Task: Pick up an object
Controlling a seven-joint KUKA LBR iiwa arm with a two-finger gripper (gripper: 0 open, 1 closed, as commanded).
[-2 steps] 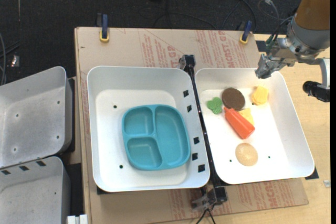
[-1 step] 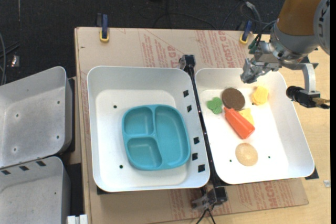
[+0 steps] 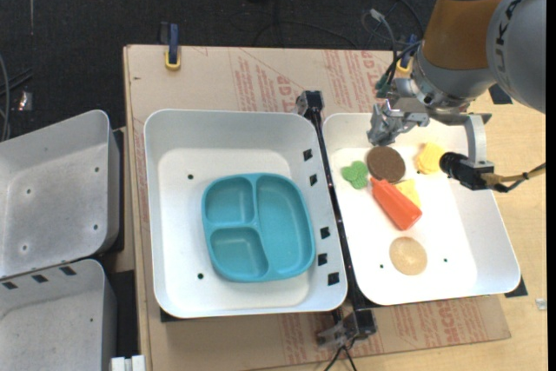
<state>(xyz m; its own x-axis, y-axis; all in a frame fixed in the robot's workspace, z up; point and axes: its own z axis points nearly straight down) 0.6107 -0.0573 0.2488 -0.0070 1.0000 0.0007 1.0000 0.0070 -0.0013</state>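
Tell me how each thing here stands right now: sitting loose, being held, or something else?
Gripper: above the right bin's far end; fingers unclear.
Brown disc: flat, loose, just below the gripper.
Orange carrot: on its side, loose.
Green piece: loose, beside the disc.
Yellow piece: loose.
Tan cookie: flat, alone.
Blue divided tray: flat in the left bin.

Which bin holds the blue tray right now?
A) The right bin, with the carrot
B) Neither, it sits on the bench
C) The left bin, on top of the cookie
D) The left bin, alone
D: the blue tray lies alone in the left bin, while the carrot and the other items lie in the right bin.
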